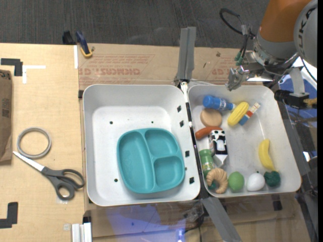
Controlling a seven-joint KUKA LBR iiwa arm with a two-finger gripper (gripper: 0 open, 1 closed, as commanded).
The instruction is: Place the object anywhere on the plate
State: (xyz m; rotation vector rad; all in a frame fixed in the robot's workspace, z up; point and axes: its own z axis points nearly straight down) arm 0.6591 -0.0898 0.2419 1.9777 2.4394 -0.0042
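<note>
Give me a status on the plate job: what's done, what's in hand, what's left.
Done: nothing yet; the teal plate in the left bin carries no object. In hand: the gripper hangs above the right bin's upper rim, with nothing visible in it. Left: the whole pick and place. The corn, banana, blue bottle and other toys all lie in the right bin.

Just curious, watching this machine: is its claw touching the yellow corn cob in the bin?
Apart. In the camera view the gripper hangs over the right bin's top rim, and bare white floor separates it from the corn cob lying lower.
</note>
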